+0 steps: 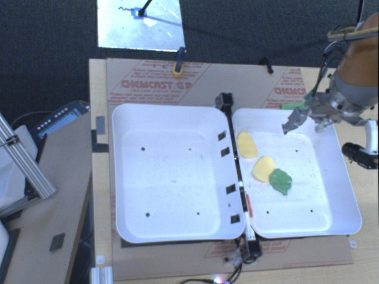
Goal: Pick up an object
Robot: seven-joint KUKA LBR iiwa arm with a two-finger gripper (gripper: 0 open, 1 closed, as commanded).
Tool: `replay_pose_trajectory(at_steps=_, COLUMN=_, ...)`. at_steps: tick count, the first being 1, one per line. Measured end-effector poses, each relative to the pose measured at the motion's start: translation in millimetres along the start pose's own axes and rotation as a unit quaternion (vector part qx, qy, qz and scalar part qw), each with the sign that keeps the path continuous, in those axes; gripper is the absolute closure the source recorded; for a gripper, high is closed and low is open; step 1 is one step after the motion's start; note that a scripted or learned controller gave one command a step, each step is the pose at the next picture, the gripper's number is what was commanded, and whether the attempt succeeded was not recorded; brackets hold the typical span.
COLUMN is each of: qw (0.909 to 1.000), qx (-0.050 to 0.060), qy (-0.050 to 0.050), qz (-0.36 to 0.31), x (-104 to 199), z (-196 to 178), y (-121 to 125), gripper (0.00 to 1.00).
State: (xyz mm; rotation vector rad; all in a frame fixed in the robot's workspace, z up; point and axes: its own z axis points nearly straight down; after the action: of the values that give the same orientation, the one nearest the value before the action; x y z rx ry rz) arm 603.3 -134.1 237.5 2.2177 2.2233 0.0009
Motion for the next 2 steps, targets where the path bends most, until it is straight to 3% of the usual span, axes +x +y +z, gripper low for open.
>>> replay_pose_trajectory(at_steps=1, qw=1.0000, qx=0.005, qy=0.001, qz=0.003, x=-19, z=161, y=-46, gripper=0.00)
replay_pose_trajectory(at_steps=2, qw=1.0000, qx=-0.001, qy=0.000, qz=0.000, x=-18, z=142, y=-41, gripper=1.00)
